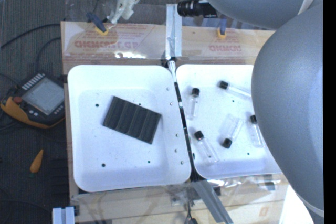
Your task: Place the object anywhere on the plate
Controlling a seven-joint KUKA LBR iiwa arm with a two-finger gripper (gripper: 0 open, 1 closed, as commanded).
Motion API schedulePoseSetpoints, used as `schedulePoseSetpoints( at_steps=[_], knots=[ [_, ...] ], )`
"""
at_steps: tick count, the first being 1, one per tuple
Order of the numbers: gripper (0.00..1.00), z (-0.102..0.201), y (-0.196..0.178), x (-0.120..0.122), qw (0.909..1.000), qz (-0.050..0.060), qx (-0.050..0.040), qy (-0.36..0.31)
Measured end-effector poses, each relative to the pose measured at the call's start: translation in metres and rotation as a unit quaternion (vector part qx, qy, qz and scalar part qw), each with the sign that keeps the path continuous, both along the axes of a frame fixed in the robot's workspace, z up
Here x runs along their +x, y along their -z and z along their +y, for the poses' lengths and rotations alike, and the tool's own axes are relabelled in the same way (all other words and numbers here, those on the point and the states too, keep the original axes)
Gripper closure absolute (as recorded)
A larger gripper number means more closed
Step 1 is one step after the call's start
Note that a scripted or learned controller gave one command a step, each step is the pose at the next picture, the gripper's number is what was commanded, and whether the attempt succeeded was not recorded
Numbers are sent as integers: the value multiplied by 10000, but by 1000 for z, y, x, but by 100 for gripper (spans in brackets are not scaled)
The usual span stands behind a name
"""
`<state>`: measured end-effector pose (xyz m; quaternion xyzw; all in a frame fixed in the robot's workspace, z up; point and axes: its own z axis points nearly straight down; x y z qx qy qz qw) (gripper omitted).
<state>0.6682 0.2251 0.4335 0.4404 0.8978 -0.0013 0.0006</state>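
- Looming closest to the lens, the grey arm (294, 60) is filling the right side and covering part of the right bin (210, 73).
- At the far edge, above the left bin (79, 113), the gripper (124, 1) is hanging past the bench's far rim; whether it is apart or together I cannot tell, and nothing is showing in its grasp.
- Lying in the left bin, the dark ribbed plate (132, 119) is sitting tilted, its long axis running from far left to near right.
- Scattered in the right bin, the clear black-capped vials (195, 101) are lying flat, well apart from the gripper, toward the near right of it.
- Judging from this, the coming move is calling for a reach nearward and rightward to a vial.
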Motion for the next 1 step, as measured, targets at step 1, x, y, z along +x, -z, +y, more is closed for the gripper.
schedulePoseSetpoints(
  at_steps=[1],
  knots=[
    [100, -1, -1, -67, 9761, -5, 6, -2172]
  ],
)
